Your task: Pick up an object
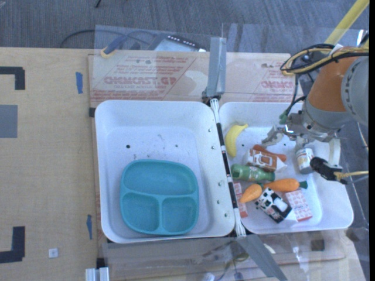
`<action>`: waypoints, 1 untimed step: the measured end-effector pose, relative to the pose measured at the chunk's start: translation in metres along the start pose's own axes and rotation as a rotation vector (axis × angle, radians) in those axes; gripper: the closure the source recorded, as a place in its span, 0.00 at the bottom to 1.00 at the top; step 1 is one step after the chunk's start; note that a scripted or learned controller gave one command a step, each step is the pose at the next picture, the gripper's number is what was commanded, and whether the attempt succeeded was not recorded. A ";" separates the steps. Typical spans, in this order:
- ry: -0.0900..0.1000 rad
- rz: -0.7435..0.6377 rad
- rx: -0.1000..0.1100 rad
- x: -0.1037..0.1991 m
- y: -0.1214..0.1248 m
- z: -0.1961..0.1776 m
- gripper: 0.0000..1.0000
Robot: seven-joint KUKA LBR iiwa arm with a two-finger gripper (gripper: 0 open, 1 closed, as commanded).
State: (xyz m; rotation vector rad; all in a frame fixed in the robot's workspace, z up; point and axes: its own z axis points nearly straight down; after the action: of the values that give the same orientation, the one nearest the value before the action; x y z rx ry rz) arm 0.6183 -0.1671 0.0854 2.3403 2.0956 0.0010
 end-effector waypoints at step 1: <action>0.000 -0.008 -0.002 -0.002 -0.044 -0.001 0.00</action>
State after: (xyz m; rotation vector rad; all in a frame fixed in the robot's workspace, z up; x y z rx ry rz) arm 0.5747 -0.1644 0.0861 2.3310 2.1036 0.0033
